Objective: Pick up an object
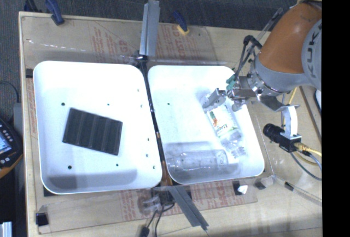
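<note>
Gripper [234, 90] hung over right white bin's [180, 80] right edge, finger state unreadable | clear plastic bottle with white label [223, 123] lay near that edge | dark ribbed rectangular mat [92, 131] in left white bin [49, 82]

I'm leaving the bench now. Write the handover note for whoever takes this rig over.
Gripper: low over the right bin, at the top end of a clear labelled bottle; finger state unclear.
Things: that bottle lies along the bin's right side; a second clear bottle lies along its near edge. A dark ribbed pad lies flat in the left bin.
Done: nothing is seen lifted.
Left: grasp and lift one object.
</note>
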Controlling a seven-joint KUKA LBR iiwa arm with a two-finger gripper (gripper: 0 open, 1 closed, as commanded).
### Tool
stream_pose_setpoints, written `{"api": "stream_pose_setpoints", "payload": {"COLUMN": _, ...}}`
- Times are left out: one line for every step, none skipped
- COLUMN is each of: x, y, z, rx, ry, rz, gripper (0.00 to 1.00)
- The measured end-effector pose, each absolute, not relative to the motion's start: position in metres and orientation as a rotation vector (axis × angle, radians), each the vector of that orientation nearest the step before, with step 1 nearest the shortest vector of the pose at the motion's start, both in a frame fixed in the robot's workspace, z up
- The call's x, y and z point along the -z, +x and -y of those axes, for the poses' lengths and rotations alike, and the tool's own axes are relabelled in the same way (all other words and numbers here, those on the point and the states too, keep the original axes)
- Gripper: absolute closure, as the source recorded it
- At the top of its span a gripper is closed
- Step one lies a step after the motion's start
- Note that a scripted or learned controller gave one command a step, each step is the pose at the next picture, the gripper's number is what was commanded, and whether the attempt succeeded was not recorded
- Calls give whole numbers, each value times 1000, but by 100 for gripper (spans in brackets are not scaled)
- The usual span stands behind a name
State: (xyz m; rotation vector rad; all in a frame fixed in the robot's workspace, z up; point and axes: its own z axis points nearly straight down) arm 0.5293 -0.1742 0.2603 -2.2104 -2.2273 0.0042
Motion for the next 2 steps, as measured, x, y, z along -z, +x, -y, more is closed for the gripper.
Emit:
{"api": "stream_pose_setpoints", "payload": {"x": -92, "y": 583, "z": 204, "rx": -2, "ry": -2428, "rz": 1973, "gripper": 0}}
{"api": "stream_pose_setpoints", "payload": {"x": -142, "y": 591, "z": 159, "rx": 0, "ry": -2424, "rz": 1994, "gripper": 0}}
